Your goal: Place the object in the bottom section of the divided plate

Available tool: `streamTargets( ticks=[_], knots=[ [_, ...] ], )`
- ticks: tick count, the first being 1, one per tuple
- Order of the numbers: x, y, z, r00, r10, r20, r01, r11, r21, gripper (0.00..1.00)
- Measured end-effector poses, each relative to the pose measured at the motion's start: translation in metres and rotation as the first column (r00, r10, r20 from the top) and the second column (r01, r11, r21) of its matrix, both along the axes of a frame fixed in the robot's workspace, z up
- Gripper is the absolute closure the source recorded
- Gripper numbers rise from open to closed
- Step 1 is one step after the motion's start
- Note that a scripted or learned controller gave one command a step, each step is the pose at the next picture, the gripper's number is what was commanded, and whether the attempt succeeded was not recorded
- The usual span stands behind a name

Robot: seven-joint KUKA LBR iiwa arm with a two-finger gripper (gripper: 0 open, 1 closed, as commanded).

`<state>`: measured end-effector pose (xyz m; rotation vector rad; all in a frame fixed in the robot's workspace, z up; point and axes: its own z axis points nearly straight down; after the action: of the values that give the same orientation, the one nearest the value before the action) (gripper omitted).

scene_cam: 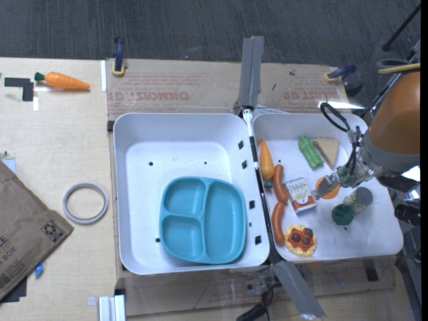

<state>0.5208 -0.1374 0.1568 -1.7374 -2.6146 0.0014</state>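
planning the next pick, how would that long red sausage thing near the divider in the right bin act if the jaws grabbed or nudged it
The upper sausage is long, narrow and rounded, so a sideways nudge would probably roll it. Its surface looks smooth and plasticky, so it may slip unless gripped across the middle. It looks like toy food, likely light and stiff. It lies close to the orange carrot and a small box, so pushing may disturb them.

Grey arm, broad orange band, black looped cable, small metallic wrist parts

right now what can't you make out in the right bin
- Tool: whether it grips anything; too small, blurred against the orange item under it.
- Orange item: its identity; the tool partly covers it.
- Box: label too small to read.
- Arm: cut off by the right edge.
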Motion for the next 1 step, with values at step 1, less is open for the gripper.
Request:
streamTargets(
  ticks=[1],
  knots=[
    [-0.0358,0.0658,0.0342,0.998,0.059,0.0,-0.059,0.998,0.0,1.0]
  ],
)
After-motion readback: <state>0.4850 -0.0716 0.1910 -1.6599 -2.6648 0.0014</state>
